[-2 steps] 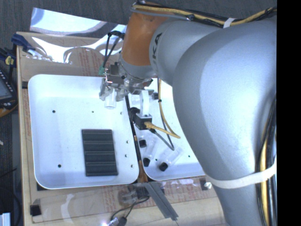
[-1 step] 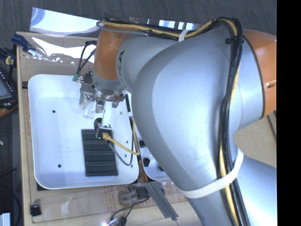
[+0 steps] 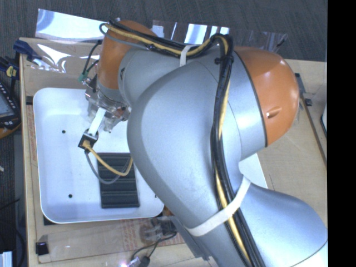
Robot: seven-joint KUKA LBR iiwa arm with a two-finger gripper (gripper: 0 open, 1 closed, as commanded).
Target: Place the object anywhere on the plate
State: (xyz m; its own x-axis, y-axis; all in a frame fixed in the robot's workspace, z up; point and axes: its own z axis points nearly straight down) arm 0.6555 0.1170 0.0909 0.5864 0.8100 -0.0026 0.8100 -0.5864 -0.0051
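From my remote seat I see the arm (image 3: 189, 149) sweeping in from the right and covering most of the bench (image 3: 100, 235), its grey body lying across the middle and right of the view. The orange band (image 3: 114, 54) sits above the wrist, near the far edge of the left bin (image 3: 41, 149). Below it the tool (image 3: 107, 114) hangs over the far half of that bin, right of the bin's middle. It points down toward the white floor, and I cannot tell whether it is open or closed. From this angle I see nothing gripped in it. A dark ribbed slab (image 3: 118, 189) lies flat on the bin floor, close to the bin's near edge and right of its centre. Its long side runs from far to near. It is apart from the tool, which is above and farther back. The arm's body overlaps the slab's right side in the view. I cannot tell whether this slab is the object or the plate. Two small dark dots (image 3: 63, 131) mark the bin floor toward its left edge.
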